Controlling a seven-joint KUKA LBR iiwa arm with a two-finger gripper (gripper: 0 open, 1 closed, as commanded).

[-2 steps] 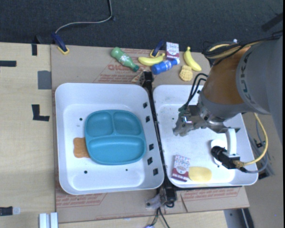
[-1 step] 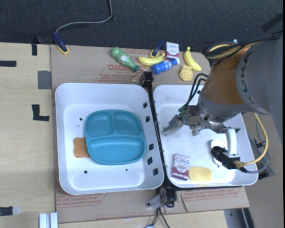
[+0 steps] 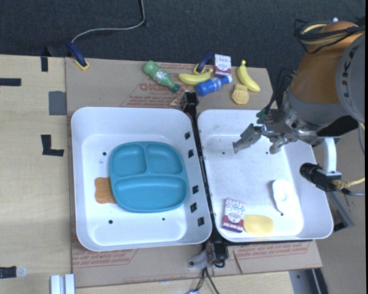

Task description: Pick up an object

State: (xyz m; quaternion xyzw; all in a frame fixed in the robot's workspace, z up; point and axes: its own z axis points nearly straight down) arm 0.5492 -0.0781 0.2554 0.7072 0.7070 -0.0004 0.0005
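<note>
We've got the jaws released, holding nothing, hovering over the right bin (image 3: 294, 182) up near its back wall. The white bar (image 3: 279, 193), small red carton (image 3: 234, 215) and yellow lump (image 3: 258, 224) all sit well apart, toward the front. Blue divided plate (image 3: 148, 176) fills the left bin (image 3: 86, 164)

we count two white bins (image 3: 86, 164), one blue plate (image 3: 148, 176), two bananas (image 3: 248, 78), two small cartons (image 3: 234, 215) and one green bottle (image 3: 160, 76).
</note>
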